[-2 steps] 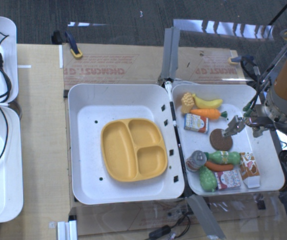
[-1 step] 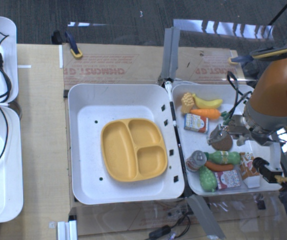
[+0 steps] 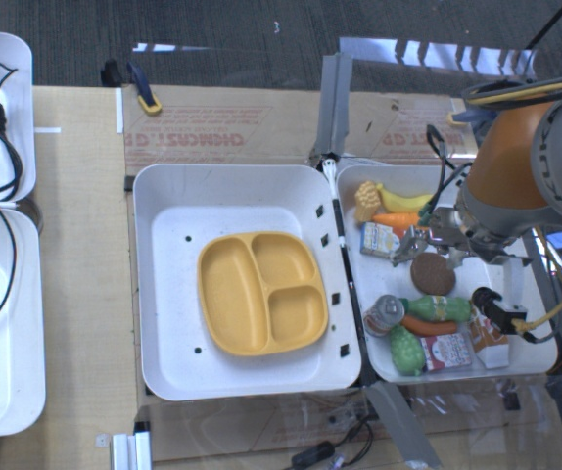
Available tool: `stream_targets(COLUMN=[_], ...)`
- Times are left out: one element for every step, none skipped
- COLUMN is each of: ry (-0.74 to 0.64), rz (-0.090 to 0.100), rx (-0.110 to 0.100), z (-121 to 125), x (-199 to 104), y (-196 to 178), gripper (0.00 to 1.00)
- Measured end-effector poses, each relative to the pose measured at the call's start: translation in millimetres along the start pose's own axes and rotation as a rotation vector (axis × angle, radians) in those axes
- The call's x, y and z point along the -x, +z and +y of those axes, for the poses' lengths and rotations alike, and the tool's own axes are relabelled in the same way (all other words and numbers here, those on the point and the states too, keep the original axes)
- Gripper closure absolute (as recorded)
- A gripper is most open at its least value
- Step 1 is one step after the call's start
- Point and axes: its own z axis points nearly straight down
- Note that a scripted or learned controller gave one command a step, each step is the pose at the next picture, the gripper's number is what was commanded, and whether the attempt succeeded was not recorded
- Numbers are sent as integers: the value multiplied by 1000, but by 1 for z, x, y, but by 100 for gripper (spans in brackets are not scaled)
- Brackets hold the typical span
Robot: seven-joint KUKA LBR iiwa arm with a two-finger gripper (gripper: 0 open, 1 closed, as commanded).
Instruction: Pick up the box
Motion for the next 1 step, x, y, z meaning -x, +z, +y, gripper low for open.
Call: stream_targets(ry=[30], rz=[1], rx=[9], z=[57], x=[0], y=[27], gripper=[0])
